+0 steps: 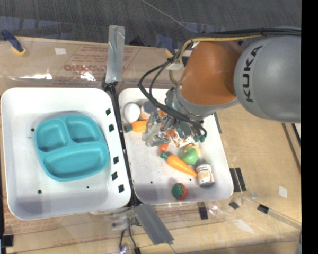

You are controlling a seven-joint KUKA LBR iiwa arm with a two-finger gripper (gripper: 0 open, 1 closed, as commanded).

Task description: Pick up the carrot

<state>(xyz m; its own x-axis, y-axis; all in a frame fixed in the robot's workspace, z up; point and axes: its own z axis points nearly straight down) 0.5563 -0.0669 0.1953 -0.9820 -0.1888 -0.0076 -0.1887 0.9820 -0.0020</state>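
The carrot point(181, 165) lies flat in the right bin point(148, 190), orange tip pointing toward the bin's right edge and green top toward its middle, just below a green apple-like fruit point(190, 154) and just left of a small labelled can point(204, 174). The gripper point(158, 130) hangs over the upper middle of that bin, near but apart from the carrot, and whether it is parted or closed cannot be told. A white egg point(131, 111) and an orange piece point(140, 126) sit by the bin's upper left corner, a small red-and-green vegetable point(179, 191) rests near its lower edge, and the left bin point(16, 142) holds a teal divided plate point(71, 147).
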